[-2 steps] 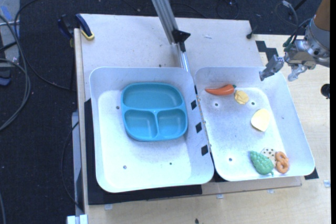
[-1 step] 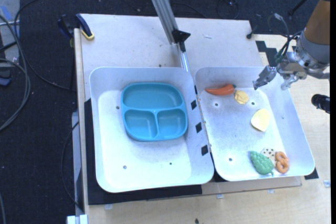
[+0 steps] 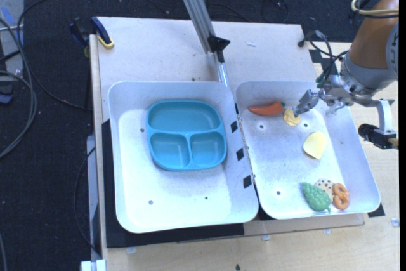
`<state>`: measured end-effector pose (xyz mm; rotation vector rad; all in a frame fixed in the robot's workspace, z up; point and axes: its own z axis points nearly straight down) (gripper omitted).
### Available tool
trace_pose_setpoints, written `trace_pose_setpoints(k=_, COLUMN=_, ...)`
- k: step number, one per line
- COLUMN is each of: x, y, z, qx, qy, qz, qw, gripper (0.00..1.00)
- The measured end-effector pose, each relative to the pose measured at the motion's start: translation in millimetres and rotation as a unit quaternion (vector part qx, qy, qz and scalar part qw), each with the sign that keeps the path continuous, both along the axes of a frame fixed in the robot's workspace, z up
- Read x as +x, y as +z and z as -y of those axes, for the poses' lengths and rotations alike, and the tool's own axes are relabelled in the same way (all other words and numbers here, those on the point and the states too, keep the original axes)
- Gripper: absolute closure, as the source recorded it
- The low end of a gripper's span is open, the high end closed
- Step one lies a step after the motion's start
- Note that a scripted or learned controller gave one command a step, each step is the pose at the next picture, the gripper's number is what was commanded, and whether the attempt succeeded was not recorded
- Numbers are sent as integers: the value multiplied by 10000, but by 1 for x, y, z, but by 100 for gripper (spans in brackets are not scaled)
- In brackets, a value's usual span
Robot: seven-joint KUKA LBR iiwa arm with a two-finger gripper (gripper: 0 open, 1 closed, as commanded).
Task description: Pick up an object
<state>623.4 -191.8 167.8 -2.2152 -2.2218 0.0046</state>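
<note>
Two shallow white bins (image 3: 127, 105) sit before us. Our gripper (image 3: 309, 100), at one o'clock in the right bin, hangs just above a small yellow toy piece (image 3: 291, 117), beside an orange plastic carrot (image 3: 266, 109); its state we cannot tell.

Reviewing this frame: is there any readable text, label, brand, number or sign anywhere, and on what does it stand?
None can be read.
The blue divided tray bears no print.
The white bins carry small black tabs along the edge where they meet, with no legible marks.
The arm and gripper show no readable label at this resolution.
</note>
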Motion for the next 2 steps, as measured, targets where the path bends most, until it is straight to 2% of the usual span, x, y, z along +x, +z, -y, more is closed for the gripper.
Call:
trace_pose_setpoints(k=1, x=6, y=-47, z=3, qx=-5, qy=-3, qz=5, qw=10000, gripper=0)
trace_pose_setpoints(k=2, x=7, y=-33, z=3, qx=-14, qy=3, qz=36, qw=10000, gripper=100)
